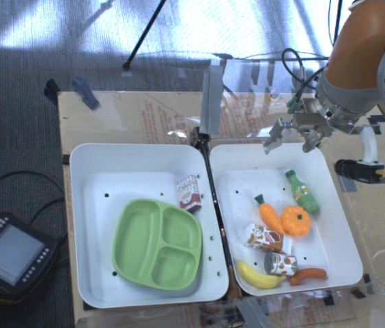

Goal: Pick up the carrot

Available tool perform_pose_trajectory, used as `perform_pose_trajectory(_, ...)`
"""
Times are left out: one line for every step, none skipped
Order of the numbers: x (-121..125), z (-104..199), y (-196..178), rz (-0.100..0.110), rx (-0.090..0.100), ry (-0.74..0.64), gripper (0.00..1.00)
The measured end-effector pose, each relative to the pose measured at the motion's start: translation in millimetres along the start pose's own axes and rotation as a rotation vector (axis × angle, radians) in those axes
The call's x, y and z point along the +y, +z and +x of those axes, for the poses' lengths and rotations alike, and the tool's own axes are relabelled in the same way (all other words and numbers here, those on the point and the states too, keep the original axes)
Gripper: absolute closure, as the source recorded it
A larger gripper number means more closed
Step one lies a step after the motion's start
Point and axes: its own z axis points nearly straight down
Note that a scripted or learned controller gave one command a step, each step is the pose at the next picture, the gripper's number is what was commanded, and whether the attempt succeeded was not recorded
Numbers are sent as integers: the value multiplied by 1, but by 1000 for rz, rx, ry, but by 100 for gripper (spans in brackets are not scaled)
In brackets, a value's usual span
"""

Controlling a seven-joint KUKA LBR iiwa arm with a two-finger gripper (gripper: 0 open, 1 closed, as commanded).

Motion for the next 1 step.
perform_pose_trajectory(-78, 5, 84, 3, 2, -12, 0)
